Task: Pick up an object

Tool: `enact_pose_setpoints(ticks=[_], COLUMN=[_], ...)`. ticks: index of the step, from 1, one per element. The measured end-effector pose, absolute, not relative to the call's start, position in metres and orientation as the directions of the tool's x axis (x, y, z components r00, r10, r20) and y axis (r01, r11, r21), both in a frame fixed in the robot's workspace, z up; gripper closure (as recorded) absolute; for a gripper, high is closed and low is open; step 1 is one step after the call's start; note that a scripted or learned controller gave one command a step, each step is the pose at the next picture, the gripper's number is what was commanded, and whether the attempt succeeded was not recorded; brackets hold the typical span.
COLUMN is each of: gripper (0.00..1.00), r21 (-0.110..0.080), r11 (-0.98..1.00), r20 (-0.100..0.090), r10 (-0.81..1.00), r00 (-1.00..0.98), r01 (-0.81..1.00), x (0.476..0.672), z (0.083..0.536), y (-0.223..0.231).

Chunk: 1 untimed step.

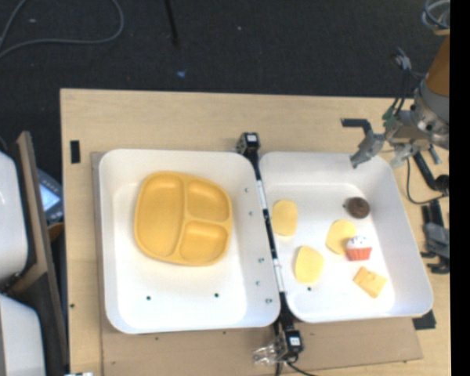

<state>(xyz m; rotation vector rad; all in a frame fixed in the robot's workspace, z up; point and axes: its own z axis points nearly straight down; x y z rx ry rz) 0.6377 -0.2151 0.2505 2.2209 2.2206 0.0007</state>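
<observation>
Bench (180, 120) of pale wood bears two bins (180, 312), dark floor (219, 30) behind.

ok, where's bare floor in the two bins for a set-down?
Left bin: a strip along the near wall, below the yellow divided plate, and narrower margins beside it. Right bin: the far half, between the hinge side and the brown ball. Crowded: its near right, where the yellow pieces, the cupcake and the cheese wedge cluster.

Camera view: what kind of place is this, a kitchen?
Probably a robot test lab, not a kitchen: a robot gripper hangs over two white bins, cables run across the dark floor, and the food pieces look like toys.
</observation>
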Motion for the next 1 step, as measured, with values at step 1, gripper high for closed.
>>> enact_pose_setpoints(ticks=[1], gripper=[0.0], r21=[0.0], r11=[0.027], r20=[0.001], r10=[1.0], r00=[-0.027], r01=[1.0], x=[0.6277], z=[0.2409], y=[-0.1672])
